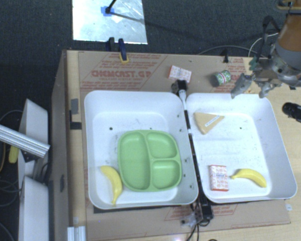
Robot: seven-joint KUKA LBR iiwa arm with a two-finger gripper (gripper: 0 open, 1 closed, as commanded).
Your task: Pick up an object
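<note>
At the frame's upper right, your hand hangs open and empty over the right white bin's far rim. Descending here, you'd likely strike that rim and miss the tan wedge.

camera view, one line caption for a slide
Open hand above right bin's far corner; banana, box and wedge lie inside.

The arm reaches in from the far right, its orange band above the grey wrist. The gripper hangs at the far right of the scene, pointing down, its two fingers spread apart with nothing between them.
</note>
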